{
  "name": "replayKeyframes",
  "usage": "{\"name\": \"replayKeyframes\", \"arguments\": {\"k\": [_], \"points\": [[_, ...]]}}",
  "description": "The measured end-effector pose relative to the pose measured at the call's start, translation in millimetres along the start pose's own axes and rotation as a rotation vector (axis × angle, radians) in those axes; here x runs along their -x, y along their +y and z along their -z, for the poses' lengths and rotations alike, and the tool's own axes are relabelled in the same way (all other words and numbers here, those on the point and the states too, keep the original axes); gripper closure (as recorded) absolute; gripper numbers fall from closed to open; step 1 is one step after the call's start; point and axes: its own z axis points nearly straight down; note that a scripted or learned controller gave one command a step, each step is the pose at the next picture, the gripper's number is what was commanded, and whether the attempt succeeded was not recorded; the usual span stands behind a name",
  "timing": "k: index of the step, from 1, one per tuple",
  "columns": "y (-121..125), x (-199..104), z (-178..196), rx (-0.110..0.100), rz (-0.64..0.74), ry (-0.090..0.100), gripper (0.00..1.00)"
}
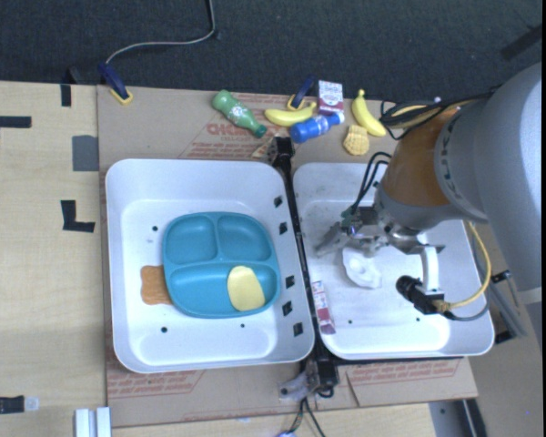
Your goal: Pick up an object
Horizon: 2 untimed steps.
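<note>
Grey arm (491, 144) looming from three o'clock, end effector (350, 235) low in the right bin (419, 335), finger spread impossible to judge, white crumpled object (362, 269) at its five o'clock, apparently not yet lifted; grasp and lift remaining.

A crumpled white object (361, 269) is seen lying on the floor of the right bin (464, 340), roughly at that bin's middle; its outline is irregular and lumpy, and what it is cannot be told; it is set just below the gripper (346, 235) and well apart from the bin's near wall; a small red-and-white packet (322, 306) is laid flat and lengthwise against the same bin's left wall, nearer the front corner, apart from the white object.
</note>
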Motion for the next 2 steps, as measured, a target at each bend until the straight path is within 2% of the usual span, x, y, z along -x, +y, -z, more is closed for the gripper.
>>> {"name": "replayKeyframes", "arguments": {"k": [1, 2], "points": [[62.2, 4.2, -1.4, -0.001, -0.001, -0.002, 0.00], [93.0, 35.0, -1.5, -0.001, -0.001, -0.003, 0.00]]}}
